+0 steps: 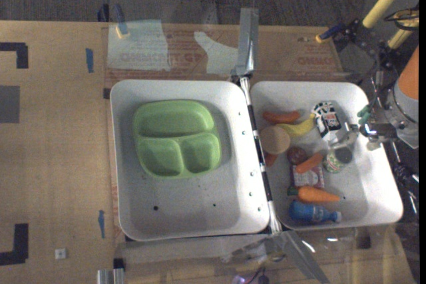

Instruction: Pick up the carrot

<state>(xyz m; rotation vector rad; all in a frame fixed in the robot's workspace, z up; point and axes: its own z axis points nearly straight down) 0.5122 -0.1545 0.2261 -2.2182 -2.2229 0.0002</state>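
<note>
While the left bin [126, 209] holds just a green tray [176, 138], the right bin [373, 199] is packed w/ toys: carrot [318, 195] lies near the front, betw. a red packet [309, 177] & blue bottle [313, 213]. Gripper [351, 136] sits at the right, apart from the carrot; can't tell its grip state.

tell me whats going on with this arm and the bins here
A robot arm reaches in from the right, its gripper low over the right bin, near a small can. The carrot it is meant to pick up lies on the bin floor, untouched. The left bin holds a green divided plate.
</note>
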